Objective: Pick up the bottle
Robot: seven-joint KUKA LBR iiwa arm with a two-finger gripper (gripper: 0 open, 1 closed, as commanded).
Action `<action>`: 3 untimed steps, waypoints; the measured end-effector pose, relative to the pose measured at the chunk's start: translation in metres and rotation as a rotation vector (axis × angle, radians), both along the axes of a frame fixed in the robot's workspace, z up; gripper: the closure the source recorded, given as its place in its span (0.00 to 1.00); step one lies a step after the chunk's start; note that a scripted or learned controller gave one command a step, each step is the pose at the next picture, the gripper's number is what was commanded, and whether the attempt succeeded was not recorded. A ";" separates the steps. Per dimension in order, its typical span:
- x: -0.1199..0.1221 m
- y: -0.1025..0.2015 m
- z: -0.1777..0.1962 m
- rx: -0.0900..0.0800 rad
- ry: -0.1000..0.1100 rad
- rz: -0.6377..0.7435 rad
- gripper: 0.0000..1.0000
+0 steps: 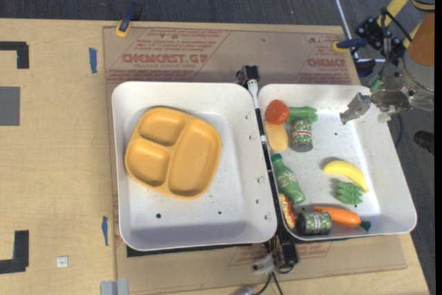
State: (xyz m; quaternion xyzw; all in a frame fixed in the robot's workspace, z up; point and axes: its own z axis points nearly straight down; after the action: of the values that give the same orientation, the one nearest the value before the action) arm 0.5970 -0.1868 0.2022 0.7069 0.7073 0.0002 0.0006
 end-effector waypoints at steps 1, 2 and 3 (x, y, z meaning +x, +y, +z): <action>-0.045 0.074 -0.050 0.002 0.003 0.043 0.00; -0.093 0.136 -0.018 0.003 0.005 -0.195 0.00; -0.118 0.194 -0.018 0.002 0.004 -0.088 0.00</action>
State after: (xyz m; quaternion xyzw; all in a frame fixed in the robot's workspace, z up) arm 0.4790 0.0073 0.1843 0.7372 0.6757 -0.0007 -0.0016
